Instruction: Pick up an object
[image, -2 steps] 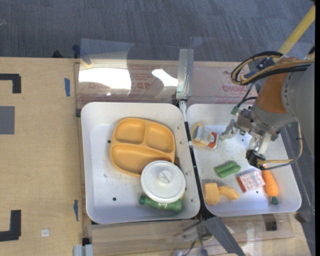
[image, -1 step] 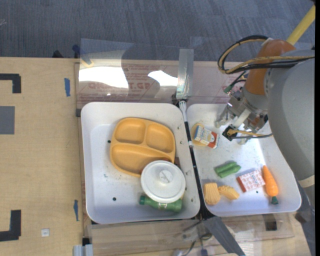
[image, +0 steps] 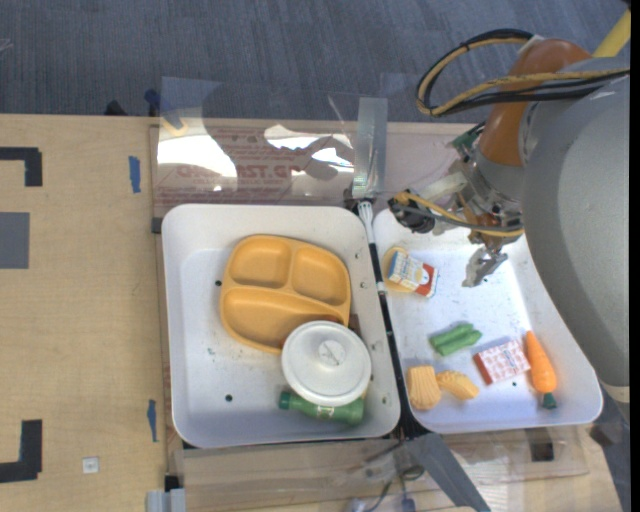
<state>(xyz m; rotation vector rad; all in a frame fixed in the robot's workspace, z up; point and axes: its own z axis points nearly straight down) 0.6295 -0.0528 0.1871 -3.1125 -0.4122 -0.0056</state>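
The gripper (image: 484, 268) hangs over the right bin (image: 575, 395), near the bin's back edge. Its two fingers look close together, with only a thin gap, and nothing sits between them. So the pick has not happened yet. I think the arm is in the step of choosing and reaching.

The task says to pick up any one object. The right bin has several. A small white and yellow packet (image: 410, 271) lies by the bin's left wall, just beside the gripper. A green bean pod (image: 455, 339) lies in the middle. A red and white packet (image: 502, 361) and a toy carrot (image: 541, 366) lie near the right edge. Two yellow corn pieces (image: 440, 386) lie near the front edge.

The nearest things are the small packet and the green pod. For the next move, the gripper likely needs to open wider, go over one of them, and come straight down.

The left bin (image: 185, 330) holds a yellow divided tray (image: 285, 290), a white round lid (image: 326, 360) resting on the tray's front corner, and a green bottle (image: 322, 408) at the front edge.

Both bins sit on a light wooden bench (image: 75, 300). Behind the bench is dark grey carpet (image: 250, 45).
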